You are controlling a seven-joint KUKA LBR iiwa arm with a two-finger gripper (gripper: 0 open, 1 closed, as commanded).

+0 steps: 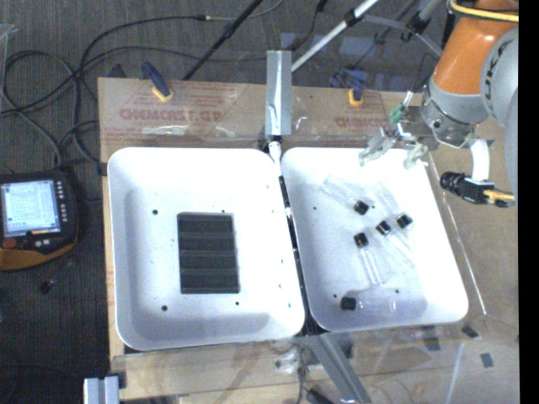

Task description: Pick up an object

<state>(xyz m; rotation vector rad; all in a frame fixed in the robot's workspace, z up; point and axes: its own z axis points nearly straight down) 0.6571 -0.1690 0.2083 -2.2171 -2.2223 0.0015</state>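
Down at the near rim of the right bin (pixel 455 305) sits one black cap (pixel 348 302) on a clear tube, closest to us, and up-bin from it lie more clear tubes (pixel 379 263) with black caps (pixel 383 226), strewn loosely in the bin's middle as if simply tipped in for random picks. Left of the right bin, touching it along the shared edge, is the left bin (pixel 126 225), and a dark ribbed block (pixel 208 252) lies flat in its middle. Both bins rest on the counter (pixel 168 112), with a metal post (pixel 278 91) standing behind their junction. Far left of the bins, off the counter, a pendant (pixel 34 213) lies on the floor with its screen lit.

Now the arm: it comes in from the right bin's far right corner, and the end effector (pixel 392 142) hangs over the bin's far rim, clear of the tubes and, by my read, not touching anything. Its two pale prongs look spread apart, with nothing between them. So the pick is not yet made; the tubes, the likely targets, lie well inside the bin toward us from the end effector. Those clear, round bodies could easily roll or slip.
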